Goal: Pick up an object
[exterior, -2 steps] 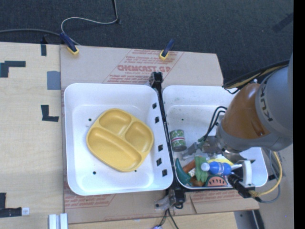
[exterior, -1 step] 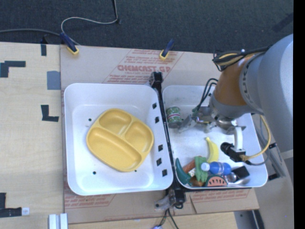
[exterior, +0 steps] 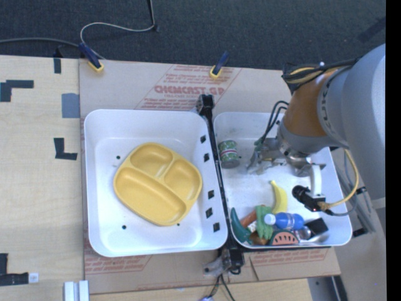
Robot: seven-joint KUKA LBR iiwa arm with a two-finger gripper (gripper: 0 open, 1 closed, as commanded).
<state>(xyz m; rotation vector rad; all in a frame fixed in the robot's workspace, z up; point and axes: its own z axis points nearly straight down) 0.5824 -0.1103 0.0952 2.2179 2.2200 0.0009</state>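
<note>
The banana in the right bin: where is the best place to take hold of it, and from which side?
Grip the banana across its middle, coming straight down from above. It lies flat and slightly apart from the toy pile below it, so the fingers probably fit on both long sides. The hand hovers just above it in the view.

the right bin (exterior: 238,123) has bare floor along its far side, bar a small can (exterior: 229,153). toys crowd its near edge: banana (exterior: 279,197), bottle (exterior: 285,221), watermelon slice (exterior: 282,238)

Arm (exterior: 351,105) cut off at right edge (end effector (exterior: 266,158) fingers indistinct).
</note>
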